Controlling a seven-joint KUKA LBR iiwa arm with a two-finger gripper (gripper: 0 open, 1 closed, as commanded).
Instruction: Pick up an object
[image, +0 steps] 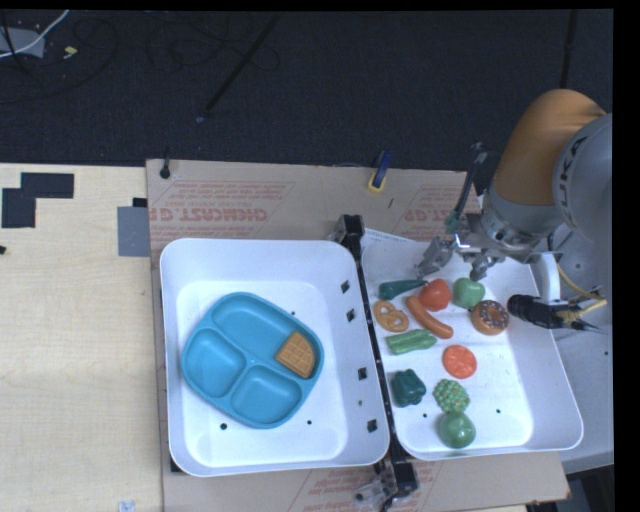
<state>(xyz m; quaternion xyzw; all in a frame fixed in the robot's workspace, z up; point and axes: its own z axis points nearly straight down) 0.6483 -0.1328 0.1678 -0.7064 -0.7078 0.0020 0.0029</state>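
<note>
Arm: the grey arm (585, 200) with its orange band reaches in from the right, above the far part of the right bin.
Jaws: the gripper (458, 262) hangs over the upper middle of the right bin (560, 400); the two fingers stand apart, one tip to the left near the dark green pod, one to the right just above the green round fruit, and nothing sits between them.
Nearest things: the red tomato (435, 294) and the green round fruit (468, 292) lie side by side just below the finger tips; the dark green pod (398, 289) lies left of the tomato, its long axis running left to right with a slight upward tilt to the right.
Sausage: an orange-red sausage (430, 320) lies under the tomato, its long axis slanting from upper left to lower right.
Cucumber: a green cucumber (411, 342) lies below the sausage, its long axis nearly left to right.
Other items in right bin: pretzel (390, 317), donut (489, 317), red slice (459, 361), dark green pepper (407, 387), corn piece (451, 396), green apple (456, 430).
Left bin: the left bin (200, 270) holds a blue divided plate (225, 360) with a waffle (296, 354) in its right compartment.
Desk: both bins sit side by side on a cardboard sheet (260, 200) on the desk (70, 330).
</note>
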